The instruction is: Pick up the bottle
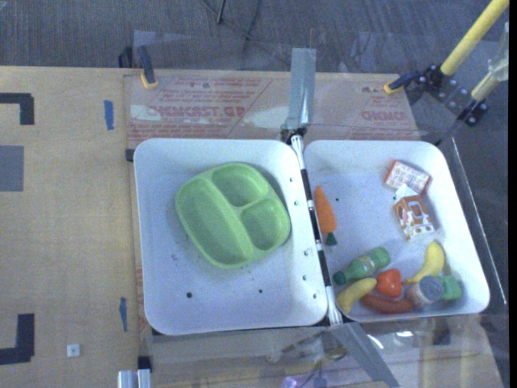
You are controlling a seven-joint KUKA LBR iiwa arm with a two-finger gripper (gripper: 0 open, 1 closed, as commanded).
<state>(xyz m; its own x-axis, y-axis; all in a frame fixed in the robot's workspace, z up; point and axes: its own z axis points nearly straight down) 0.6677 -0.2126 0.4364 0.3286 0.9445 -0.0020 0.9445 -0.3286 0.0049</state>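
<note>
A wooden bench (65, 241) is carrying everything, with black tape marks (18, 107) sitting near its left edge and a short blue tape strip (108, 114) lying a little further right. An orange clamp (147, 78) is gripping the far edge of a printed cardboard sheet (202, 103) that is lying under the far side of the two bins. The left bin (161, 297) is holding a green divided plate (233, 213), which is lying flat, a little toward the bin's far side, its three compartments facing up. A grey tape strip (300, 87) is running from the far edge of the cardboard down to the seam where the two bins are meeting. In the right bin (355, 168), a toy carrot (324, 210) is lying along the left wall. The green bottle (362, 265) is lying on its side in the near half of this bin, its dark cap pointing toward the near left corner, just beside a yellow banana (355, 293) that is lying along the near wall. A red tomato (388, 281) is sitting right of the bottle, touching a red sausage-like piece (386, 303) below it. Two small printed cartons (406, 176) (412, 217) are resting toward the far right corner. A second banana (432, 259) is leaning over a small can (428, 291) near the near right corner. Beyond the bench's far right corner, a yellow pole (481, 27) is slanting upward.
</note>
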